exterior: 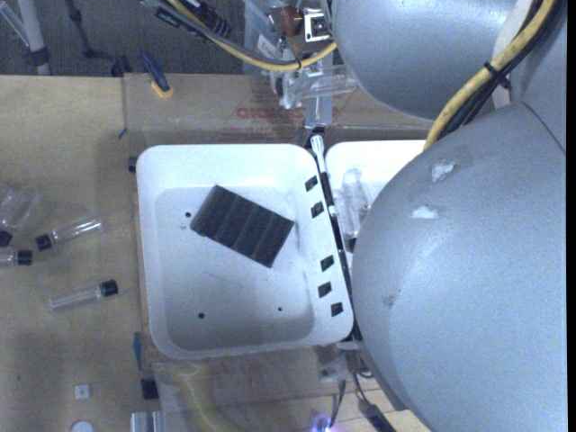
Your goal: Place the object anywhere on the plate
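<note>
Plate (243, 226), dark and ribbed, was seen lying flat and slightly skewed in the left bin (144, 241), toward its far half, with nothing resting on it. A small clear item, possibly a vial (351, 192), was noted in the right bin (382, 156), just beside the divider between the bins; this was judged the likely object to be moved, though it was too blurred to be sure. Most of the right bin was hidden by the grey arm (450, 286), so other contents could not be ruled out. The gripper (310, 106) was seen above the far end of the divider, over the back rims of both bins and well apart from the plate. Whether it was open or closed could not be told, and nothing was seen held in it. Several loose capped vials (81, 293) were noted on the tabletop (63, 133), left of the bins and outside the task. The step was judged to be early: no object was secured and the placement was not yet done. For the next move, the gripper would need to be brought down over the clear item in the right bin, closed on it, lifted clear of the divider, carried across to the left bin and lowered onto the plate before release. A slip was judged likely, the item being small and smooth.
</note>
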### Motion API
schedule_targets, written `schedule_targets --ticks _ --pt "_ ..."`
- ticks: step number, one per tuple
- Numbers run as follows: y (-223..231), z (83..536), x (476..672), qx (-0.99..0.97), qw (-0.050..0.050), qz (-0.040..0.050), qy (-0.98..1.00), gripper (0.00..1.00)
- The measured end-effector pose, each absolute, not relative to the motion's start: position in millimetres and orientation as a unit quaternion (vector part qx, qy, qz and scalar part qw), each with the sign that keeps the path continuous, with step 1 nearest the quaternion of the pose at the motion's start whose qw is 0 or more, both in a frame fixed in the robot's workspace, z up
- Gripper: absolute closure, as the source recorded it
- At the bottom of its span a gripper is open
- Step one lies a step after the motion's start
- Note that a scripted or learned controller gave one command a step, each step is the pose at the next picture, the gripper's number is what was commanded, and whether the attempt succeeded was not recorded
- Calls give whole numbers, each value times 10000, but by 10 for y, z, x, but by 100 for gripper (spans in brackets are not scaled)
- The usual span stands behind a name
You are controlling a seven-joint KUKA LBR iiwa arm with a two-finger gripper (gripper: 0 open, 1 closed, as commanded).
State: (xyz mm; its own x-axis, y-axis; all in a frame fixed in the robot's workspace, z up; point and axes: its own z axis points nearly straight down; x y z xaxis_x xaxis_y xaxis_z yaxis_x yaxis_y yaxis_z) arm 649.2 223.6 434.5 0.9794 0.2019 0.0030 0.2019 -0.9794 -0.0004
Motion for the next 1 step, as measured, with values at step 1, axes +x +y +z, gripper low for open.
schedule_targets --ticks 1 --pt "2228 3677 6552 -9951 1 -4 -985 100"
